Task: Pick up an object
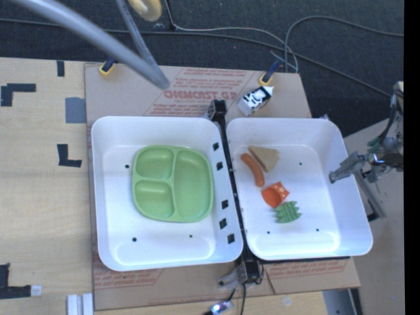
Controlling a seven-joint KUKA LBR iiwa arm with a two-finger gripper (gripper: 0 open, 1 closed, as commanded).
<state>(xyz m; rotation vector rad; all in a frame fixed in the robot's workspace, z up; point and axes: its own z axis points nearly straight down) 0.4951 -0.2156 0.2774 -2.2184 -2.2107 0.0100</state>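
Bench stock, largest to smallest, each placed relative to the right bin.

1. Cardboard sheet: lies under both bins, its printed far strip showing beyond them; probably a base to keep them from sliding.
2. Left bin: white, shallow, butted against the right bin's left wall, with black clips along the joint holding the pair together.
3. Right bin: white, shallow, holds all four loose items, so the pick should happen here.
4. Green divided plate: flat in the left bin, well apart from the right bin's contents; three compartments, nothing in them.
5. Gripper: grey metal piece at the right bin's right wall, over the rim, apart from every item. Whether it is released or clenched cannot be told; the fingers are too small and blurred.
6. Tan wedge: far-left part of the right bin; looks like a toy bread or sandwich slice.
7. Orange sausage: toy, lying slantwise, touching the wedge's near edge.
8. Red-orange piece: near the bin's centre, just nearer than the sausage; kind unclear.
9. Green leafy piece: touching or just beside the red-orange piece, on its near side.

The four items cluster left of centre, none grasped. The arm is cut off at the right edge.
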